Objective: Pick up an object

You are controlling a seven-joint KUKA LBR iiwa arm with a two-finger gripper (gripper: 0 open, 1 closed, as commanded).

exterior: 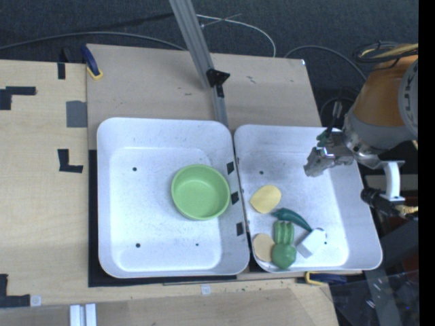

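Overhead, the camera view shows the gripper (319,160) hovering over the upper right part of the right bin (285,141), nothing visibly held beneath it; whether it is spread or closed I cannot tell from this angle. The likely targets lie below and to the left of it in this view, clustered at the bin's near end: a yellow piece (265,198) closest, then a dark green pepper (292,216), a green ridged vegetable (283,243) and a pale round piece (262,244) at the corner. The yellow piece's long axis runs roughly diagonally. A green bowl (200,192) sits in the left bin (122,148), well apart from the arm.
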